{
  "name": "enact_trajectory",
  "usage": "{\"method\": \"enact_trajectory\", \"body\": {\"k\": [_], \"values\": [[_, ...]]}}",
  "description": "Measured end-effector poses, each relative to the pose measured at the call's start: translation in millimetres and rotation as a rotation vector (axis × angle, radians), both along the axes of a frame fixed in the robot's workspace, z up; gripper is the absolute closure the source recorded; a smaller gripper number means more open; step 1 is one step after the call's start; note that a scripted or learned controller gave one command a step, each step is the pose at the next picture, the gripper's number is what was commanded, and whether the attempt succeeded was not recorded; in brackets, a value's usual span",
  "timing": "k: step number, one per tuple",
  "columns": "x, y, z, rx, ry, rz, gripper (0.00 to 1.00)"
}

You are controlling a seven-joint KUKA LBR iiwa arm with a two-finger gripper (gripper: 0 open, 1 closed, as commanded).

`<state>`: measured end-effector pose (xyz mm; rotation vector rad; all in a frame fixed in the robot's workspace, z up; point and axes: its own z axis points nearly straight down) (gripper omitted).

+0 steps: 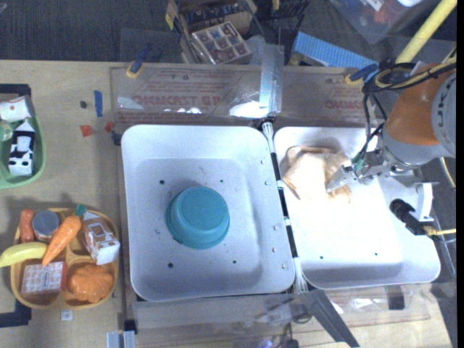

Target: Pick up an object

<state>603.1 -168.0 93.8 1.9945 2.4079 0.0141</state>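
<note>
camera view | hand [339, 187] grip: can't tell | tan crumpled object [308, 171] in right bin [377, 256], beside hand

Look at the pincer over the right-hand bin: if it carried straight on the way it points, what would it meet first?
Most likely the tan cloth in the right bin. The pincer points left and downward, with its tip at the cloth's edge. Depth is unclear, so it may already be touching.

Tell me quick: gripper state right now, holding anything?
Gripper: cannot be told; it sits low in the right bin against the tan crumpled object, and no grasp is visible.
</note>
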Motion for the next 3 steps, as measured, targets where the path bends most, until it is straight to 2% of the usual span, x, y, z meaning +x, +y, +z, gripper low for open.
{"method": "enact_trajectory", "body": {"k": [1, 2, 3], "values": [[1.6, -0.2, 11.9, 0.0, -0.005, -0.001, 1.0], [-63.1, -24.5, 30.6, 0.003, 0.018, -0.015, 1.0], [-55.7, -5.4, 87.7, 0.002, 0.015, -0.066, 1.0]]}}
